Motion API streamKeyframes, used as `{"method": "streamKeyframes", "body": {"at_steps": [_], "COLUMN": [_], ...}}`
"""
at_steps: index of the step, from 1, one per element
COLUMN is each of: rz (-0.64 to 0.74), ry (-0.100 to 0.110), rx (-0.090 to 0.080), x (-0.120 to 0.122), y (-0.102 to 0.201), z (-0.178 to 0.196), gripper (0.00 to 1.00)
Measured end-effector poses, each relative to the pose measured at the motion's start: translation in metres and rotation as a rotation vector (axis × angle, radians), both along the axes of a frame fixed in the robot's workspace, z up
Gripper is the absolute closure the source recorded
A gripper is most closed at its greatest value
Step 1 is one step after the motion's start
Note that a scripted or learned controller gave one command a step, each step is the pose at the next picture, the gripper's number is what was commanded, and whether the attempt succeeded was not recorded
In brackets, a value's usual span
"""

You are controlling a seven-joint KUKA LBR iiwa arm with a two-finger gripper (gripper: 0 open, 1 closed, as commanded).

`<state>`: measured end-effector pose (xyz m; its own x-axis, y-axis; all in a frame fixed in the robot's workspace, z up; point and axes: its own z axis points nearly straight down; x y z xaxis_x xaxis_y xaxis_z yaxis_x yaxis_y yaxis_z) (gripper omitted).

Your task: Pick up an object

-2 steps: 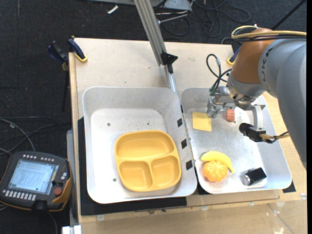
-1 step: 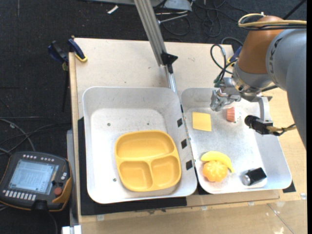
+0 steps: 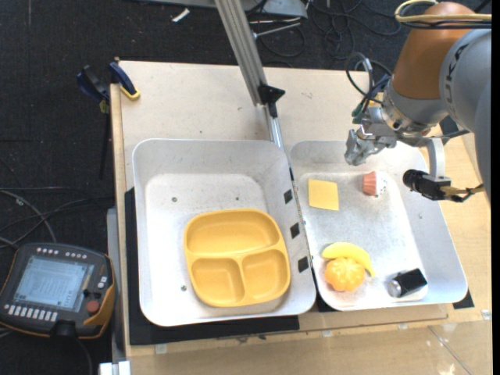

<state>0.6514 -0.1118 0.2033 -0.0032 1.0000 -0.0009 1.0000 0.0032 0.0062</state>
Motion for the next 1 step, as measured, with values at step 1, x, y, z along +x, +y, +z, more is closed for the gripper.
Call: {"method": "streamKeyframes", "body": {"at_steps": [1], "rz": [0.0], "ry": [-0.001], "rx": [0.0], "x": [0.0014], "y": [0.0001], "z": [0.0538], "gripper": [1.0]}}
